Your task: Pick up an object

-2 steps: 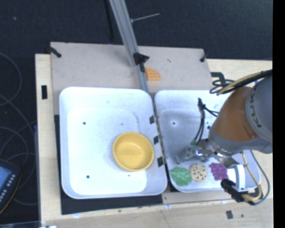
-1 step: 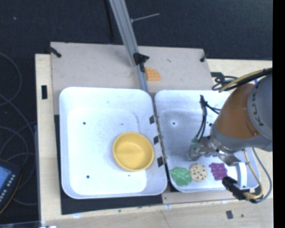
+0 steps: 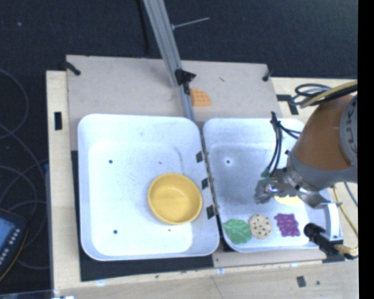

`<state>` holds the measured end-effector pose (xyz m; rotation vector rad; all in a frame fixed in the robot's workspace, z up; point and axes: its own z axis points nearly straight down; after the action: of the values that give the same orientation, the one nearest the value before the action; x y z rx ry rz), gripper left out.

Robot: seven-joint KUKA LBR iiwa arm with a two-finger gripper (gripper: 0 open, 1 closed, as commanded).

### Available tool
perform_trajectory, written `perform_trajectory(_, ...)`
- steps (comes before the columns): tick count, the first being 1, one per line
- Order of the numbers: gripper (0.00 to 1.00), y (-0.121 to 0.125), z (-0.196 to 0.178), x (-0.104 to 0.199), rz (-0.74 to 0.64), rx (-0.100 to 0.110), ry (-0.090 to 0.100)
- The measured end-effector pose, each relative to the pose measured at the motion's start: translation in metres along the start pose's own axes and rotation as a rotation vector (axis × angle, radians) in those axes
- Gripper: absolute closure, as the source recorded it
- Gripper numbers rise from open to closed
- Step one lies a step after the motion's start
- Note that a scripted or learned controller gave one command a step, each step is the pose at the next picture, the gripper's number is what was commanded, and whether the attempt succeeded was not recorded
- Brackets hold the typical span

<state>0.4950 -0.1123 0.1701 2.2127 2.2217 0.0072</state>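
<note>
The arm's fingers [image 3: 266, 192] (state unclear, I cannot tell) hang over the right bin [image 3: 237, 148], seemingly near a yellow piece [image 3: 289, 199].

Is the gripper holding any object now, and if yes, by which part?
It cannot be told: the gripper is low in the right bin, beside a yellow item.

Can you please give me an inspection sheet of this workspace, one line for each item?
Surface: two shallow white bins, left bin and right bin, on a beige bench.
Job's things: round yellow bowl in left bin; green leaf-shaped piece, round speckled cookie, purple cluster along right bin's near edge.
Clutter: small orange waffle-like piece behind the bins.
Grippers: gripper low over right bin.
Cables: black cables on arm.
Surroundings: grey metal pole; dark floor.
</note>
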Motion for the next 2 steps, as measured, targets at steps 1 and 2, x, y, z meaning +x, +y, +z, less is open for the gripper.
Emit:
perform_trajectory(1,1.0,0.003,-0.05,-0.001,0.0,-0.001,-0.001)
perform_trajectory(2,1.0,0.011,-0.063,0.052,-0.005,0.003,0.003)
